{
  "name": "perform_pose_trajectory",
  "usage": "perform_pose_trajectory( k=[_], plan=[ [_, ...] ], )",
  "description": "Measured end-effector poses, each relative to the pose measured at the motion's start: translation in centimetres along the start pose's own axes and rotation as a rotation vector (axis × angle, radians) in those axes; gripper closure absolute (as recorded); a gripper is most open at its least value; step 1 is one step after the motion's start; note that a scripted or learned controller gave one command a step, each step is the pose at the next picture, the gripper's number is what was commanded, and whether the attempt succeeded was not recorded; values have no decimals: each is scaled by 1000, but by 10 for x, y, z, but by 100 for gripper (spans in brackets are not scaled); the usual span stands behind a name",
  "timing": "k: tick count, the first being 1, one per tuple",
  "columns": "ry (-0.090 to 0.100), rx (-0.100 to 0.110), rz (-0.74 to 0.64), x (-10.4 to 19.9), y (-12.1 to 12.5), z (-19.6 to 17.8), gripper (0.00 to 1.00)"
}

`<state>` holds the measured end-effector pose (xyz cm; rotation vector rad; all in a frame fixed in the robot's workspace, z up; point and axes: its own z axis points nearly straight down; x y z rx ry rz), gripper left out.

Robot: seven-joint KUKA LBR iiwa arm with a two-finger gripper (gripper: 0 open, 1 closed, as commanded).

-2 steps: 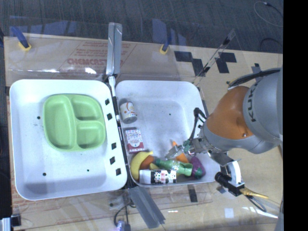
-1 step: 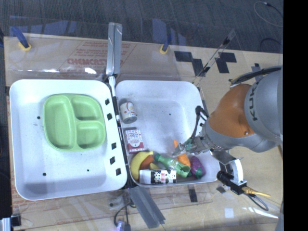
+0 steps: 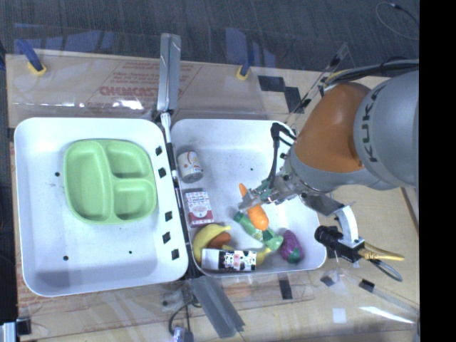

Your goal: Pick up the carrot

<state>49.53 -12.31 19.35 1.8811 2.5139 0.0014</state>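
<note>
The carrot (image 3: 257, 217) is orange with a green leafy end and lies in the right bin (image 3: 221, 137), among other toy food near the bin's front right. My gripper (image 3: 261, 198) comes down from the grey and orange arm at the right and sits directly on the carrot's upper end. The wrist and its cables hide how the gripper meets the carrot. A thin orange tip (image 3: 244, 189) pokes out just left of the gripper.
Around the carrot lie a banana (image 3: 211, 234), a black-and-white bottle (image 3: 229, 260) and a purple fruit (image 3: 291, 246). A small can (image 3: 189, 166) and a red-white packet (image 3: 198, 206) sit by the divider. The left bin (image 3: 35, 212) holds a green divided plate (image 3: 110, 180).
</note>
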Motion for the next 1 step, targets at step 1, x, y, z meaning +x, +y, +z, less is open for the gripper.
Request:
perform_pose_trajectory(
  k=[1],
  plan=[
    [2,4,22,-23,-9,49,100]
  ],
)
